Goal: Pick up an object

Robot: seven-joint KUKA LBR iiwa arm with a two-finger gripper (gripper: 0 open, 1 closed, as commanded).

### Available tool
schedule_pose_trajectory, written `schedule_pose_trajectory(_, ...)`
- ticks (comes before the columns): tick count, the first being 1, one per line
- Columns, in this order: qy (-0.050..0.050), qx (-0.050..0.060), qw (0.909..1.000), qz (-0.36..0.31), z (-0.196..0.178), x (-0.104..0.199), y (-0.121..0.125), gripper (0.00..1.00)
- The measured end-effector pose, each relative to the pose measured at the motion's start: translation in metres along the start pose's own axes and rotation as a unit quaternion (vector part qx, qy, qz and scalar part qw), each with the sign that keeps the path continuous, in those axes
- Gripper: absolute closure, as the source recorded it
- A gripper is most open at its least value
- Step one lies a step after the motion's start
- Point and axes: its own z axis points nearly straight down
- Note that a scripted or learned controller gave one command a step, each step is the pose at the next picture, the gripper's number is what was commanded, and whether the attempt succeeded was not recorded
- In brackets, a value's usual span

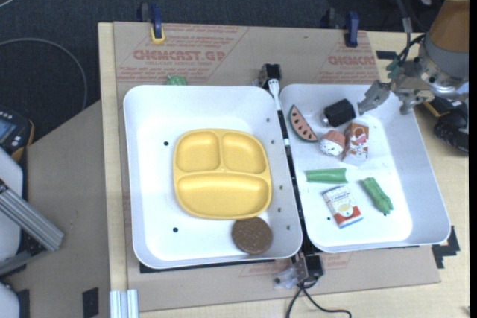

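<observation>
The claw (387,91) hangs open and empty, so it should drop squarely over the black cylinder (338,113) just to its left before closing.

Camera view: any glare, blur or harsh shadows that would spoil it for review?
Camera view: even, soft light; the left bin and right bin are bright white but not blown out; the yellow tray and brown cookie are sharp with faint shadows; the gripper at the right bin's far edge looks slightly soft, so its fingers are hard to read.
</observation>
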Motion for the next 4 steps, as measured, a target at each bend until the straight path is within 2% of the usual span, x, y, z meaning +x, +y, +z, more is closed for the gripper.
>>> schedule_pose_trajectory(1, -0.001, -0.001, 1.0000, 0.000, 0.112, -0.018, 0.007, 0.00)
schedule_pose_trajectory(2, 0.001, -0.003, 1.0000, 0.000, 0.120, -0.036, 0.008, 0.00)
schedule_pose_trajectory(3, 0.005, -0.005, 1.0000, -0.001, 0.118, -0.048, -0.035, 0.00)
schedule_pose_trajectory(4, 0.004, 0.003, 1.0000, -0.003, 0.123, -0.045, 0.025, 0.00)
